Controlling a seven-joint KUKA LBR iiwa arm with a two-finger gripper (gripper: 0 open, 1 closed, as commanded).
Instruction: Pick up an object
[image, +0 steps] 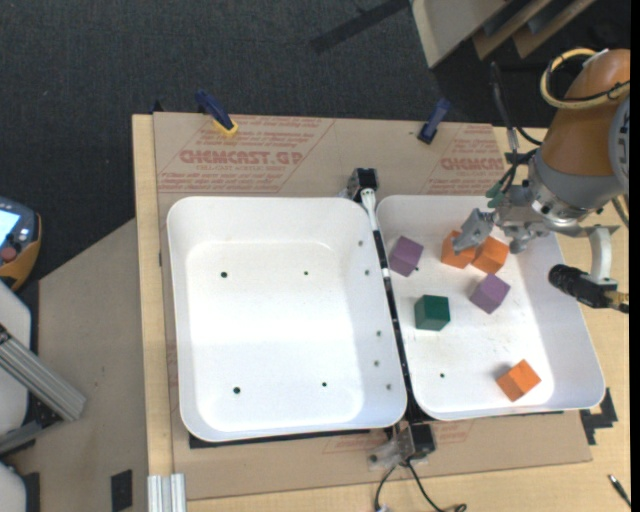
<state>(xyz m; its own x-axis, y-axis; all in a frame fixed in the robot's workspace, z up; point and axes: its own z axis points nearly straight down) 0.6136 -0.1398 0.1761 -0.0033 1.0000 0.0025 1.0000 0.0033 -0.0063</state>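
You had one cardboard sheet (300, 150) under everything, printed in red with letters that looked like "CHEMCAST GP" on its left half and again, partly cut off by the arm, on its right. Two blue clamps (217, 112) pinned its far edge, one to the left and one to the right. On it lay two white bins side by side: the left bin (200, 240) and the right bin (570, 340), their inner rims touching along the middle.

Your one arm (590, 120), grey with its orange band, reached in from the right over the far corner of the right bin. Its gripper (478, 232) was down among the blocks there, its tips right at an orange block (458, 252), but I cannot tell from this angle whether it was spread or pressed together, nor whether it was pinching anything.

All six blocks sat in the right bin. Count three orange: the one at the gripper, a second orange block (492, 256) touching it on its right, and a third orange block (518, 380) alone near the front edge. Two were purple: a purple block (405, 255) close to the dividing rim and another purple block (490, 293) just in front of the orange pair. One was a green block (432, 312), between the two purple ones and nearer the front
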